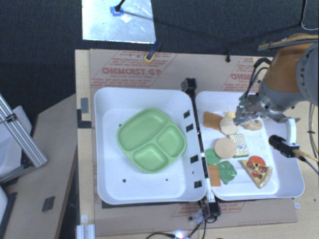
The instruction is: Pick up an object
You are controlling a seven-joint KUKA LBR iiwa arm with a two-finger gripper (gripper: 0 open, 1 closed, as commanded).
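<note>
Several toy foods lie in the right bin (294, 183): a brown slice (212, 119), a round beige biscuit (229, 127), a second beige disc (225, 147), a checkered square (240, 144), a green disc (211, 156), an orange strip (214, 175), a leafy green piece (228, 172) and a pizza slice (257, 170). My gripper (243, 116) hangs low over the bin's far part, just right of the round biscuit. A pale beige piece (253, 125) lies next to it. The arm's grey body covers the gripper from above.
The left bin (107, 133) holds a green divided plate (151, 139). Black clips (192, 128) line the wall between the bins. A black fitting (281, 146) juts out over the right bin's right side. A shiny panel (118, 14) lies beyond the bench.
</note>
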